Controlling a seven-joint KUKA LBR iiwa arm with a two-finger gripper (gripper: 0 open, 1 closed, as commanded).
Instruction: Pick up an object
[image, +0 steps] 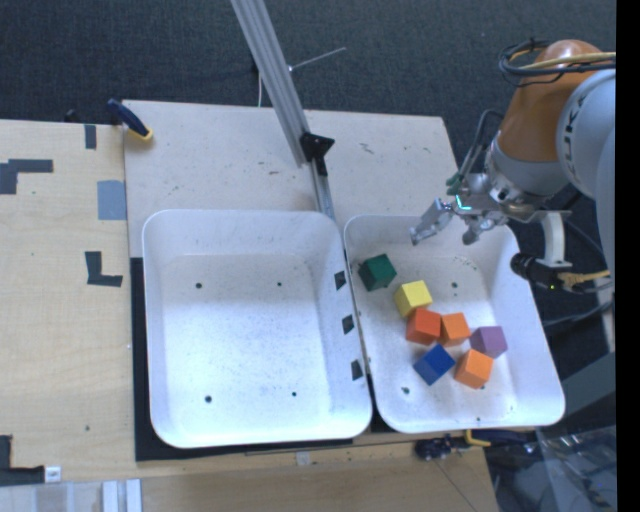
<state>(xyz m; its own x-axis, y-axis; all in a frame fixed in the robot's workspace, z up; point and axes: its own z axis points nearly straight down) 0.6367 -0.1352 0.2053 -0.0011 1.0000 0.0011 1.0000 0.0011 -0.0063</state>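
At the far left, the pale wooden table (60, 330) carries a few dark and grey tape marks, and a blue and yellow clamp (130, 120) lies near its upper edge. A slanted metal rail (280, 85) runs down from the top of the view toward the seam between the two bins.

The left bin (165, 330) is a shallow white tray with four small dark holes in its floor and a light peppering of specks. The right bin (530, 385) sits just beside it, the rims touching along the middle, where small black tabs show.

All the blocks lie in the right bin. A green cube (377, 271) sits nearest the shared rim, toward the upper left of that bin. Just right and below it is a yellow cube (413, 296). Below that, a red-orange cube (424, 325) and an orange cube (455, 327) touch side by side. A blue cube (434, 363) lies beneath them, with another orange cube (474, 368) just beside it on the right, and a purple cube (488, 341) above that one.

The hand (451, 227) hangs over the upper rim of the right bin, above and to the right of the green cube and apart from every block. Its two fingers are spread apart and have nothing between them. The grey arm (590, 110) with its orange band enters from the right.
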